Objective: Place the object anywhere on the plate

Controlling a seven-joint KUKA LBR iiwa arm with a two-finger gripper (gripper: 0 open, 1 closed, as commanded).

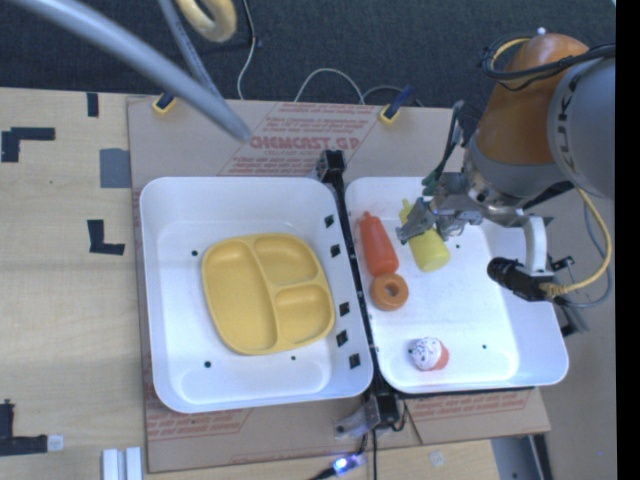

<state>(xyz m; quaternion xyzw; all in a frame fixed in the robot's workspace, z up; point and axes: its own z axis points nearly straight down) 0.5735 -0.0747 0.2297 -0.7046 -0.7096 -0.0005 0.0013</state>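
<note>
Two smooth white bins: left holds a glossy yellow sectioned plate (268, 292); right, the end effector (425, 230) meets a yellow cylinder (430, 251), grip unclear.

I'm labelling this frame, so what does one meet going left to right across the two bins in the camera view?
Yellow plate in the left bin → orange carrot-shaped piece and orange ring → yellow block at the tool → right bin's far rim.
</note>
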